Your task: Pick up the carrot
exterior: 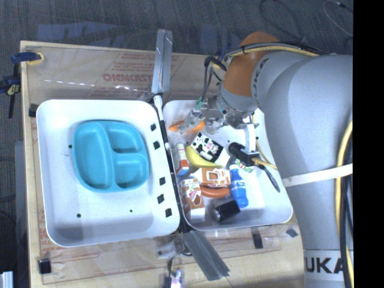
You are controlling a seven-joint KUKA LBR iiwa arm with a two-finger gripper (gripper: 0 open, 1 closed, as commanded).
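Note:
The carrot (180, 126) is a small orange piece with a pale green end, lying at the far left corner of the right bin (277, 198). My gripper (201, 117) hangs low over that corner, its tip right beside the carrot's right end and partly covering it. I cannot make out whether the carrot sits inside the grip or just next to it.
The right bin is crowded: a black-and-white box (207, 147), a yellow banana (195, 158), a small red-capped bottle (182, 158), an orange packet (216, 176), a blue bottle (239, 192), a black block (227, 210). The left bin (54, 215) holds a blue divided tray (111, 155).

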